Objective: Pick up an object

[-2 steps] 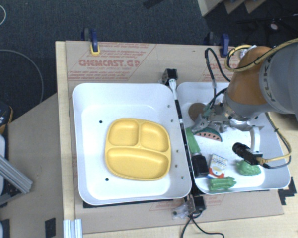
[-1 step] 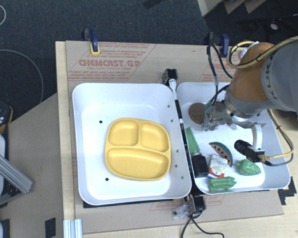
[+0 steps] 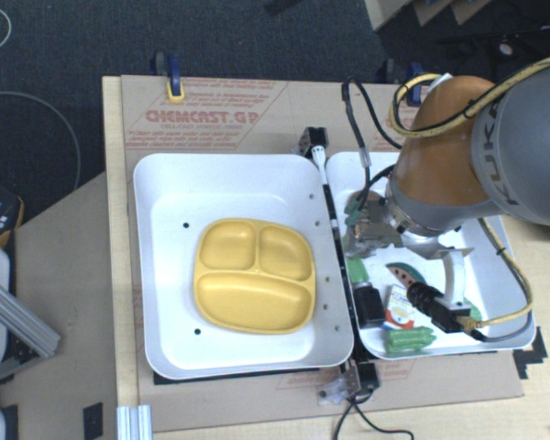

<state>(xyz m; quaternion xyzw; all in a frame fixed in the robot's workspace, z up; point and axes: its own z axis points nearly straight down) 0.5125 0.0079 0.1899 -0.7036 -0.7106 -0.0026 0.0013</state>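
Observation:
My gripper (image 3: pixel 361 231) reaches down into the left part of the right bin (image 3: pixel 516 293), close to the wall shared with the left bin. The grey wrist and orange band hide most of it. Around it lie small things: a green piece (image 3: pixel 356 269) just below the gripper, a black block (image 3: pixel 367 305), a red and white item (image 3: pixel 399 308), a dark curved piece (image 3: pixel 406 272) and a green ridged object (image 3: pixel 410 339) at the bin's front. What sits directly under the gripper is hidden.
The left bin (image 3: pixel 165 200) holds a yellow divided plate (image 3: pixel 255 275) in its middle. A black fitting with a yellow cable (image 3: pixel 440 310) crosses the right bin's front. Cables run along the divider at the back.

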